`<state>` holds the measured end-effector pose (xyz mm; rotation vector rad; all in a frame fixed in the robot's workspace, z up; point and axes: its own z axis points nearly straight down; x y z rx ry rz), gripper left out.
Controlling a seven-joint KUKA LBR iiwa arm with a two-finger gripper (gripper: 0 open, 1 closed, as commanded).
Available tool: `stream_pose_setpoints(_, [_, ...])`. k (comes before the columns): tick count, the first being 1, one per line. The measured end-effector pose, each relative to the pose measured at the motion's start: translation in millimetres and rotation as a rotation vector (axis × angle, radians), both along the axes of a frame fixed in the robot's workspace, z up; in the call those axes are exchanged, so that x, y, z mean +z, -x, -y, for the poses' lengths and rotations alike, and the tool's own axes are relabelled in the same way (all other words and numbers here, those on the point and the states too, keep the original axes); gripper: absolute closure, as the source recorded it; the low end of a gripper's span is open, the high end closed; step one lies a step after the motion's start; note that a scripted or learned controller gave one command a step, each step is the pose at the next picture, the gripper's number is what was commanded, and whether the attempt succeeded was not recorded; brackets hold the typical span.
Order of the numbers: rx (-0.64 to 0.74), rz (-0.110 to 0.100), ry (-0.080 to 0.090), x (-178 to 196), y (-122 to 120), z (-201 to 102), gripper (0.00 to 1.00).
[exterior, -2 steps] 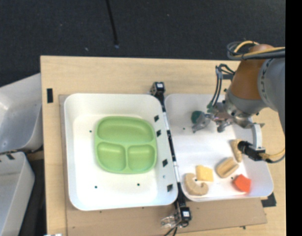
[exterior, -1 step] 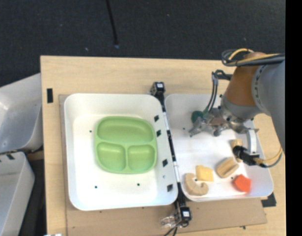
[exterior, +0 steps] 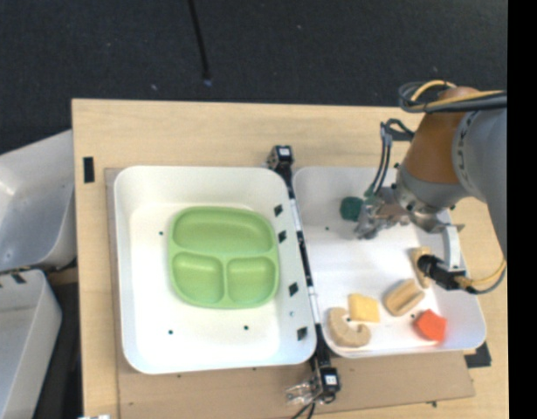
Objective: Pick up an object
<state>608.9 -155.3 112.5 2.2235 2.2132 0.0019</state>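
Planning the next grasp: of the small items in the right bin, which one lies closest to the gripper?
The dark green piece, just left of the gripper near the bin's far side. The yellow block, tan pieces and orange item all sit along the near edge.

- Grey rounded arm (exterior: 482, 160) casing
- Broad orange band (exterior: 432, 151) above the wrist
- Thin yellow and dark cables (exterior: 423, 92) looped on top
- Small metal pincer (exterior: 370, 221)

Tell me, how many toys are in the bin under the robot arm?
5: a teal one by the gripper, a beige one at the right, and yellow, tan, orange near the front. The arm may hide more.
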Motion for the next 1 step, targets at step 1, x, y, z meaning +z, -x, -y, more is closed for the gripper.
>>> stream_pose_setpoints(1, [0.008, 0.004, -0.001, 59.9, -5.0, -7.3, 1.0])
